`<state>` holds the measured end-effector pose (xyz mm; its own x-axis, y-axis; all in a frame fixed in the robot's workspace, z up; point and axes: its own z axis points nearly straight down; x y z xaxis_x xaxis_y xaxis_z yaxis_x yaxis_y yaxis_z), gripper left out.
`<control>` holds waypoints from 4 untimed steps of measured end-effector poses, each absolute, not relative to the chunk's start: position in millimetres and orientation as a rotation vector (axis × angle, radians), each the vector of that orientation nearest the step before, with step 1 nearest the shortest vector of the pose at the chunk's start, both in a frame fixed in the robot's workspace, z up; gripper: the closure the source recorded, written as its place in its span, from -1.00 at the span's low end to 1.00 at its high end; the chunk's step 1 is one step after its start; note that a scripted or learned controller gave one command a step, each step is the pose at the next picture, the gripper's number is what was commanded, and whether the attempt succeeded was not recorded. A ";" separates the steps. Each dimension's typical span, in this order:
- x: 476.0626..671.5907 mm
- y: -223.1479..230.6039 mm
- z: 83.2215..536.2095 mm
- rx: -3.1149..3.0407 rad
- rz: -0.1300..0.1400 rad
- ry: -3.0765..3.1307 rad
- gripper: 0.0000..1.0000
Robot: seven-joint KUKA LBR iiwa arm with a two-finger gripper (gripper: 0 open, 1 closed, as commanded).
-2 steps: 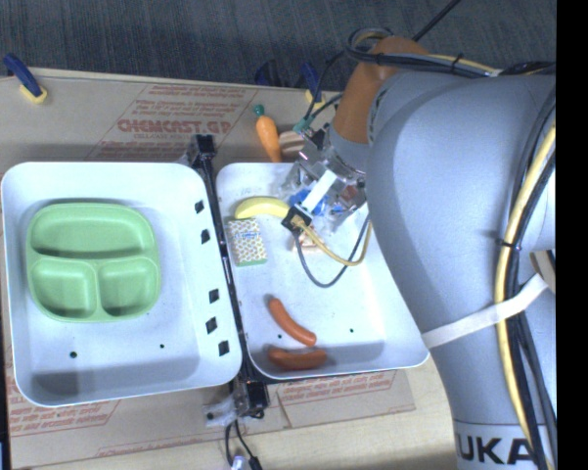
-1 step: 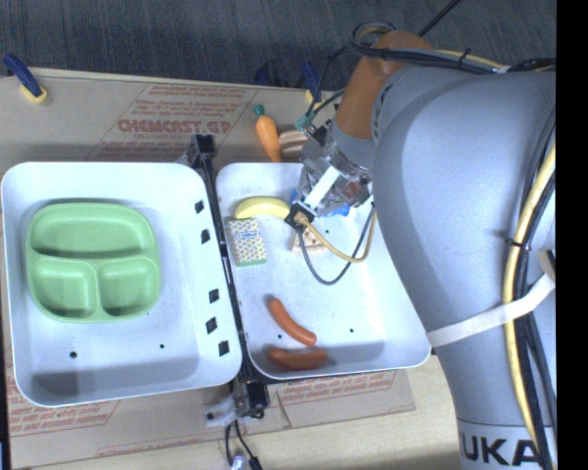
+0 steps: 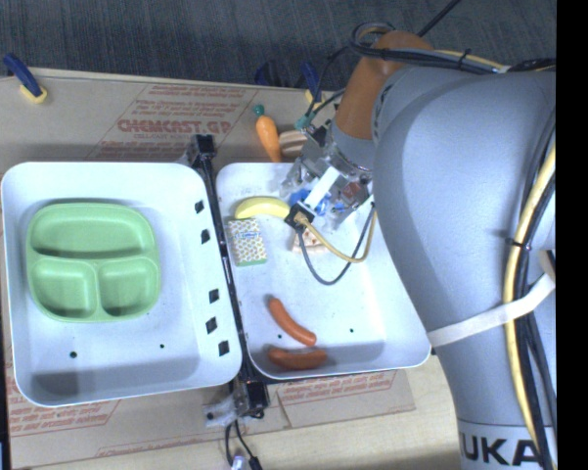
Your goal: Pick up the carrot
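gripper [image 3: 303, 172] is seen over the far end of the right bin [image 3: 391, 306], state cannot be told | carrot [image 3: 266, 137] is found just beside it, past the bin's far rim (on the counter [image 3: 157, 116]) | banana [image 3: 262, 207] is seen nearby inside the bin | two sausages [image 3: 292, 322] are laid at the near end

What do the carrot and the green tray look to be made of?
Carrot: probably a moulded plastic toy, with a smooth, evenly orange body and a green tip. Green tray: apparently matte plastic, with uniform colour and rounded moulded compartments.
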<state>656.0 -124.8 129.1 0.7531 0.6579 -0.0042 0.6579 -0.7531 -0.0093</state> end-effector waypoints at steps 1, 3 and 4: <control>641.0 -155.9 231.9 -3.121 0.006 -0.324 -1.00; 583.7 -112.2 90.7 -3.096 0.011 -0.504 -1.00; 583.6 -112.4 100.6 -3.094 0.016 -0.507 1.00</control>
